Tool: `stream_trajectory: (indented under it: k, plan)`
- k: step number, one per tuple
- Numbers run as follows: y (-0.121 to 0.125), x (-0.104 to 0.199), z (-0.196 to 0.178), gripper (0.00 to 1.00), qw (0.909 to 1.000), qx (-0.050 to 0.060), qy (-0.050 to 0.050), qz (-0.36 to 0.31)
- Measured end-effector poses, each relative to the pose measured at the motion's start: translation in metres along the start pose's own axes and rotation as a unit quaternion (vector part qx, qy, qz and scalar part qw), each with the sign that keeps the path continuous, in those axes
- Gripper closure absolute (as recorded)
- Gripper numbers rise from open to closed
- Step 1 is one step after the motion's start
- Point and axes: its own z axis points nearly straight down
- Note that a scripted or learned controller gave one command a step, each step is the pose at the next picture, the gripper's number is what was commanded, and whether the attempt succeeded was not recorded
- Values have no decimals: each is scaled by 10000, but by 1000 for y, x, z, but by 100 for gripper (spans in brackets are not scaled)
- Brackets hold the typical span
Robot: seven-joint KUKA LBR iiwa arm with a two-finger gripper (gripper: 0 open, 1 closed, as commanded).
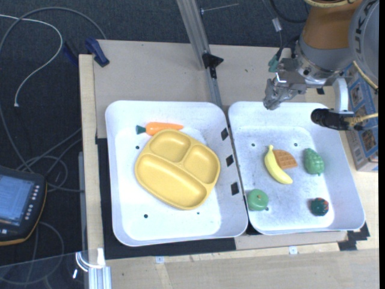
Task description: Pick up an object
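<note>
Pincer (274,98) hangs over the far edge of the right bin (264,110), near that bin's far-left corner, nothing between its tips. Can't tell if it is released or clenched; the tips are small and dark from this angle.

Risks, as I judge them:
- Pincer sits right at the bin's rim. A straight drop here would likely hit the rim or bare floor and grab nothing.
- Banana (276,165) touches the brown piece (286,159), looks like toast, lying at its side. A grab there could catch both or nudge one off.
- Green pepper (313,161), green apple (258,200) and the red-and-green fruit (319,206) are rounded, so likely to roll or squirt out of a two-finger pinch. The apple and the red-and-green fruit also sit close to the near wall, so a finger could hit it.
- Black object (329,118) on the arm juts over the bin's far-right corner; could shade or clip things on a swing.

Where candidates lie: all five are in the right bin, toward the counter's near edge from the pincer. Banana and toast are nearest, mid-bin. Pepper is by the right wall, apple at the near-left corner, red-and-green fruit at the near-right corner, farthest off.

Left bin (120,161): yellow divided plate (177,168) in the middle, carrot (160,127) just beside its far edge. Both well apart from the pincer, across the divide.
</note>
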Motion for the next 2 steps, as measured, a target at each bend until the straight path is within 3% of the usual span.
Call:
stream_trajectory:
  k: [2]
  plan:
    - [-22, 98, 4, 100, 10000, 11, -7, 5]
